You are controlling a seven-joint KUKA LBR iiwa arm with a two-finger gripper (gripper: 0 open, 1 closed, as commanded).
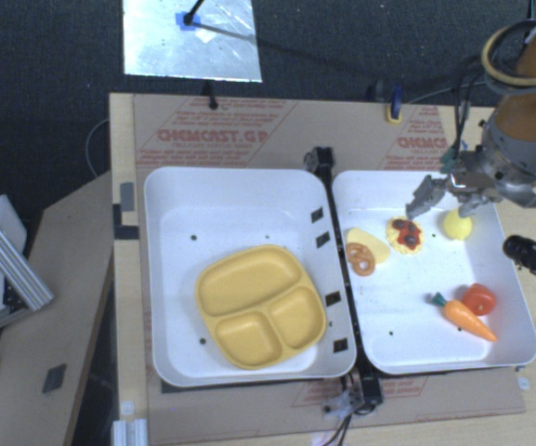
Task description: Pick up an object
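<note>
Here the end effector [444, 196] hangs over the right bin [518, 342]; whether it is apart or together, I cannot tell. Just beside it lies a small yellow ball [457, 225], likely light, smooth and prone to roll; grip across its middle.

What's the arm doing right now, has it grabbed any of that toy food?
Gripper above right bin, nothing seen held. Pizza slice just below it, lemon beside. Carrot, tomato nearer the front.

Arm [526, 82] cut off at right edge, hand [428, 200] fingers blurred
</note>
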